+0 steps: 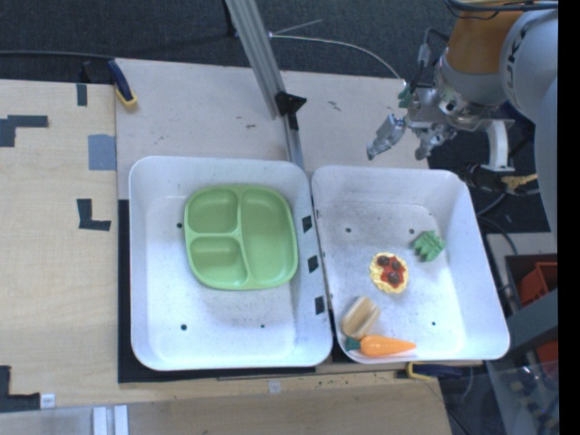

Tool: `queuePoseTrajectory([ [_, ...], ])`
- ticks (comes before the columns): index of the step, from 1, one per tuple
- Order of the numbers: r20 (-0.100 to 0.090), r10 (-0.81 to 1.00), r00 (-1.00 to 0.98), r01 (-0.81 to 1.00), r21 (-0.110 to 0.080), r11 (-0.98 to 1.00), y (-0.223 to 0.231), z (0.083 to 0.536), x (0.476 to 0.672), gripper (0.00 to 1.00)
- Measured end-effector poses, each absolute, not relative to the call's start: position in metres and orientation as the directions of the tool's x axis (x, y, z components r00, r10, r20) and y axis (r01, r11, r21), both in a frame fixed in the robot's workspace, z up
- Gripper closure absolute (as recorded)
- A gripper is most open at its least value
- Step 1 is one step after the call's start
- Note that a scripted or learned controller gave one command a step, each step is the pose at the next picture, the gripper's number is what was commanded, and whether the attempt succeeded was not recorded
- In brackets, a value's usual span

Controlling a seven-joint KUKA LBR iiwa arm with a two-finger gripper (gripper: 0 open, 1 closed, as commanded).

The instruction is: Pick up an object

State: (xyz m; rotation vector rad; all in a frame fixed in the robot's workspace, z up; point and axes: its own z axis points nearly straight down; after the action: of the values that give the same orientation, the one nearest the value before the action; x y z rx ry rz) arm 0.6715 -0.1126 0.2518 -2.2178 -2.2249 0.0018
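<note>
The arm (517, 34) hangs over the far right of the wooden surface (199, 107), beyond the back rim of the right bin (471, 234). Its gripper (408, 134) is spread open and holds nothing. Every graspable item lies nearer the camera and below it: a green leafy toy (428, 245) closest, then a small pizza (390, 273), a bread roll (361, 315), and a carrot (388, 345) lying crosswise along the front wall. The left bin (145, 243) holds a green divided plate (241, 236).
</note>
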Motion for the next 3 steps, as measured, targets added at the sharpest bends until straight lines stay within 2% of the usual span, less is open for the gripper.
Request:
queuePoseTrajectory([
  [1,-0.001,1.000,-0.003,1.000,-0.001,0.003,-0.113,0.252,0.671,0.00],
  [2,-0.001,1.000,-0.003,1.000,-0.006,0.003,-0.105,0.192,0.677,0.00],
  [3,0.000,1.000,-0.002,1.000,-0.008,0.002,-0.104,0.133,0.666,0.00],
])
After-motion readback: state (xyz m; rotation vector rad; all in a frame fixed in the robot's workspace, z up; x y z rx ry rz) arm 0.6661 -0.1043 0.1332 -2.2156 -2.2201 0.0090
